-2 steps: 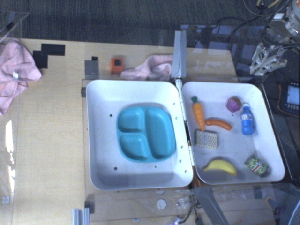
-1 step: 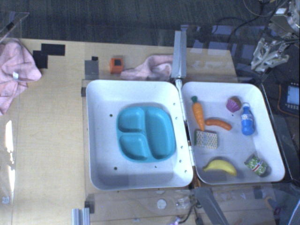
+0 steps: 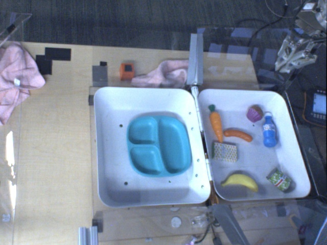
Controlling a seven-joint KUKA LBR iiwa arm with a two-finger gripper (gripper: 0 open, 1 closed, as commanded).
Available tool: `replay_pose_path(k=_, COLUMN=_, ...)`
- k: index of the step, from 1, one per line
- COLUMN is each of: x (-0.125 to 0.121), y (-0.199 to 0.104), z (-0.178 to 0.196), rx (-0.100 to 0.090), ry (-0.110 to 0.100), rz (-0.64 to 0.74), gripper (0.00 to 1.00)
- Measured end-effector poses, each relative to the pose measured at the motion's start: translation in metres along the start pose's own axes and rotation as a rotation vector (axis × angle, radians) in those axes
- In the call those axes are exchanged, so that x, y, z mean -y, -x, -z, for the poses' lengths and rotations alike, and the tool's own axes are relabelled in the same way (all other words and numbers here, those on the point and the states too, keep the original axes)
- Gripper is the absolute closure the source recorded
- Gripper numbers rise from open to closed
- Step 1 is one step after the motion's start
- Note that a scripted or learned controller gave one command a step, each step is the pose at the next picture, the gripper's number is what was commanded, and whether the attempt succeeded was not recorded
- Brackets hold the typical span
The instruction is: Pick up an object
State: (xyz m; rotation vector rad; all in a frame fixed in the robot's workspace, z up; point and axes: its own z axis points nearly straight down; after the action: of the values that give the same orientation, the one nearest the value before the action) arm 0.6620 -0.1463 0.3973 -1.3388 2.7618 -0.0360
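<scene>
Gripper (image 3: 295, 55) parked above right bin (image 3: 291, 103), fingers' state can't tell; carrot (image 3: 216, 125) looks light, rigid, slightly slick, grab mid-body.

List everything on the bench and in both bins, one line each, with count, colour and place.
bins: 2, white, side by side on the bench
divided plate: 1, blue, middle of the left bin
carrot: 1, orange with a green top, right bin, upper left
sausage: 1, orange-red, right bin, centre
sponge: 1, speckled grey-green, right bin, below the carrot
banana: 1, yellow, right bin, near edge
bottle: 1, blue and white, right bin, right side
purple fruit: 1, purple, right bin, above the bottle
green packet: 1, green, right bin, lower right corner
cloths: 2, pink, one at the left edge, one behind the left bin
small block: 1, orange, behind the left bin
gripper: 1, pale grey, above the bench's top right corner
</scene>
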Motion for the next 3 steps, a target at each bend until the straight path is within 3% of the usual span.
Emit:
replay_pose_path(k=1, x=0.011, y=-0.002, z=-0.012, rx=-0.021, ry=0.057, rz=0.873, gripper=1.00)
replay_pose_path(k=3, x=0.013, y=0.005, z=0.015, rx=-0.007, ry=0.030, rz=0.869, gripper=1.00)
